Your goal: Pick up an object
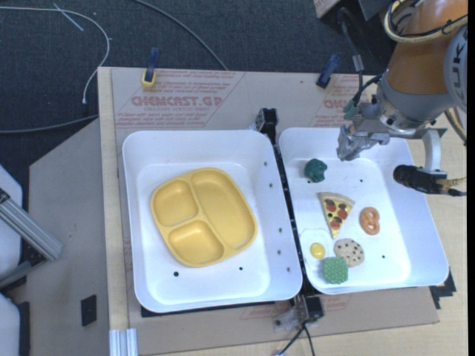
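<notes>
Sitting on bench: two bins (141,154). Hovering above right bin's far edge, gripper (351,148), jaw state impossible to tell, holding nothing visible. Lying just beside: broccoli (315,170). Risking, likely, nudging it away while descending off-centre.

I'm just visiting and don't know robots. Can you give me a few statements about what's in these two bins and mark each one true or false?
1. The yellow divided plate lies in the left bin. True.
2. The pizza slice sits on the yellow plate. False: it lies in the right bin.
3. The gripper hangs over the right bin's far end, near the broccoli. True.
4. The pretzel lies left of the pizza slice. False: it lies to its right.
5. The cookie lies next to a green bumpy piece. True.
</notes>
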You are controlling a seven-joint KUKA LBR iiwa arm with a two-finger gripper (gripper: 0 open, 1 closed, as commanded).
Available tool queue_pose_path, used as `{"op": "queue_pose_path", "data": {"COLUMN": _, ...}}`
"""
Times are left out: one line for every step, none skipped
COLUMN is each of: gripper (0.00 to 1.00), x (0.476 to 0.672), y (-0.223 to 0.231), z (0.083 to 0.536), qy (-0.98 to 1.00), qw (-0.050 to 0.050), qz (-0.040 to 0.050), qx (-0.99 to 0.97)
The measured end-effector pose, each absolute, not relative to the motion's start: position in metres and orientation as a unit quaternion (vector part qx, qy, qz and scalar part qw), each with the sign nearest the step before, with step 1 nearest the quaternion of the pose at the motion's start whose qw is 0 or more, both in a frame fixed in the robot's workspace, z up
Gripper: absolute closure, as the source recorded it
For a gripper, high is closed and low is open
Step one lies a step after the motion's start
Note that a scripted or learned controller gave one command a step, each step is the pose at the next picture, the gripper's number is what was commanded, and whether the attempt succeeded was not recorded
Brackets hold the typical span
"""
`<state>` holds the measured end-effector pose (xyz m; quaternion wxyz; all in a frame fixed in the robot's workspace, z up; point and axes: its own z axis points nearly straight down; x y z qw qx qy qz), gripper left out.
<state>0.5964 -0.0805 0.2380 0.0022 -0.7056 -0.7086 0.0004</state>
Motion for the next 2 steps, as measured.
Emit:
{"op": "queue_pose_path", "data": {"gripper": 1.0, "x": 0.575, "y": -0.028, "z": 0.246, "qy": -0.709, "qw": 0.002, "qz": -0.0004, "qx": -0.705}}
{"op": "queue_pose_path", "data": {"gripper": 1.0, "x": 0.556, "y": 0.018, "z": 0.232, "qy": -0.709, "qw": 0.003, "qz": 0.0008, "qx": -0.705}}
